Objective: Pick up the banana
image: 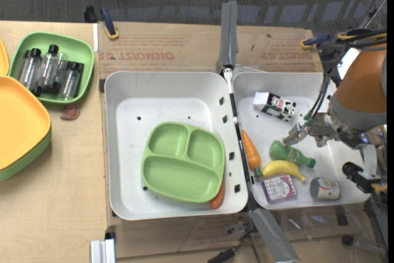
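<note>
From my remote seat, reading left to right: the left bin (pixel 117 151) holds a green divided plate (pixel 183 161). On the wall between the bins rests a carrot (pixel 250 150). In the right bin (pixel 271 86), the banana (pixel 283 169) lies flat near the front, just beside a green bottle (pixel 292 153) and a pink card (pixel 279 188), with a can (pixel 324 189) further right. I judge the pick not yet done: the banana is untouched. The end effector (pixel 300 134) hangs above the bottle, near the banana. I cannot tell its state; it is small and blurred. The arm (pixel 363 92) is cut off at the right.
</note>
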